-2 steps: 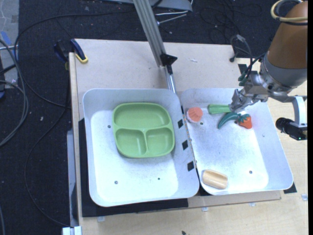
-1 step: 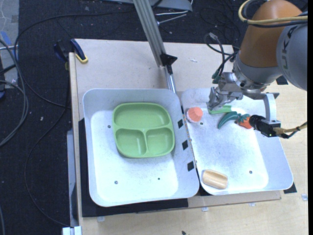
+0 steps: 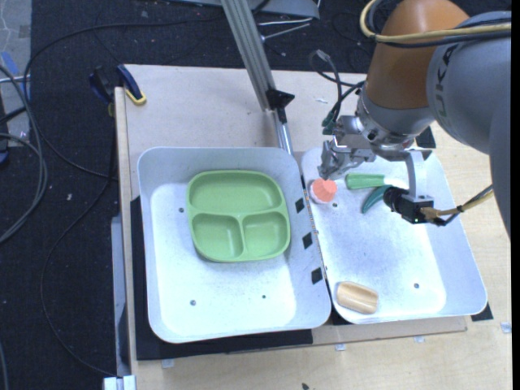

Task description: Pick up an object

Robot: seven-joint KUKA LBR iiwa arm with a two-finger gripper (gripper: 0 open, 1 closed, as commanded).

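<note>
Objects lie in the right bin [image 3: 455, 287]: a small orange-red ball [image 3: 324, 190] at its far left, green pieces [image 3: 370, 187] beside it, a tan bun [image 3: 357, 297] near. The arm [image 3: 422, 63] leans in from the right, gripper [image 3: 331, 165] poised just over the ball; I cannot tell how its fingers stand.

Orange-red obj [image 3: 324, 190], right bin's [image 3: 455, 299] far-left corner

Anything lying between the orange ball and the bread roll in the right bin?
No. From the orange ball down to the bread roll, the camera view shows bare white bin floor.
</note>
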